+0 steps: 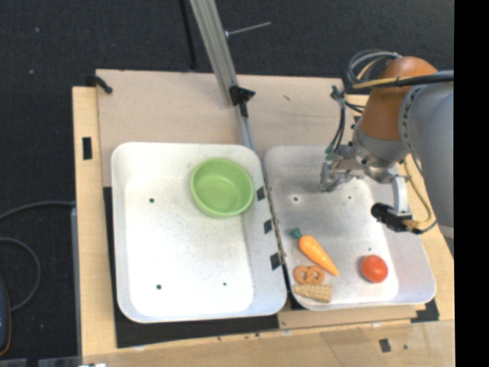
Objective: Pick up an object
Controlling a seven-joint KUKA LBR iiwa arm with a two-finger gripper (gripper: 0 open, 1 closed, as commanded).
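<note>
Two shallow white bins sit side by side on the tan surface [168, 109], long edges touching at the centre.

Left bin [153, 281]: holds one item, a light green bowl [221, 187], upright, in the far right part of the bin, close to the wall shared with the other bin. Bowl interior looks bare. The rest of this bin's floor shows only dark speckling and a few small dots.

Right bin [336, 212]: three items, all grouped along the near edge.
- Orange carrot [317, 254] with a small green top, lying diagonally, green end pointing toward the far left.
- Brown pretzel [309, 274] just beside the carrot's near side, resting against a tan cracker-like piece [315, 291] at the bin's near left corner.
- Red-orange tomato [374, 268], near right, apart from the carrot.

Arm enters from the right; orange band [397, 90] above the wrist. Gripper [334, 176] hangs over the far part of the right bin, well apart from the carrot, pretzel and tomato. Cannot tell from this angle whether it is released or clenched; nothing is visible in it.

A metal post [214, 40] rises at a slant from behind the bins.
</note>
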